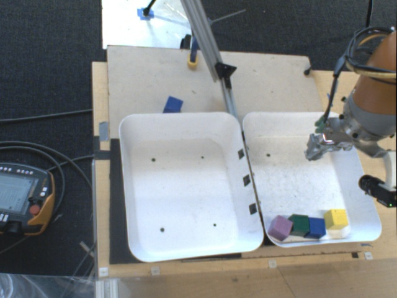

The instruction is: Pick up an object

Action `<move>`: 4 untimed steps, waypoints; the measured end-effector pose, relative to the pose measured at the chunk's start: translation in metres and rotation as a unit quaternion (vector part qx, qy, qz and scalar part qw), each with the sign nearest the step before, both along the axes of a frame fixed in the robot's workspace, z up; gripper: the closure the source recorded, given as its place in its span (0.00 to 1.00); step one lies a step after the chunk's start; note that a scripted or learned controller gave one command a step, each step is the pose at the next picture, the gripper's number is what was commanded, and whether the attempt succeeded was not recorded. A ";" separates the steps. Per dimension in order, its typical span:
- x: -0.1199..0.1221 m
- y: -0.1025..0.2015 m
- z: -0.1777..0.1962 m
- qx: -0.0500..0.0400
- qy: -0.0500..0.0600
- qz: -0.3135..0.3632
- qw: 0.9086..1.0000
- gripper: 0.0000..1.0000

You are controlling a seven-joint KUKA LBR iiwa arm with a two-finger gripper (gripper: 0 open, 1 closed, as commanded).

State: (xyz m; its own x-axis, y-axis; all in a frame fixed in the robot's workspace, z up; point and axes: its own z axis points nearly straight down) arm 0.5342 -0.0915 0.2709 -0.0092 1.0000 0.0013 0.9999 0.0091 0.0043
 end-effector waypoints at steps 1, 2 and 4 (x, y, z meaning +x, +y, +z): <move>-0.002 -0.051 -0.072 -0.001 0.004 -0.007 1.000 1.00; -0.043 -0.114 -0.141 -0.001 0.005 -0.008 1.000 1.00; 0.032 -0.088 -0.114 -0.002 0.000 0.001 1.000 1.00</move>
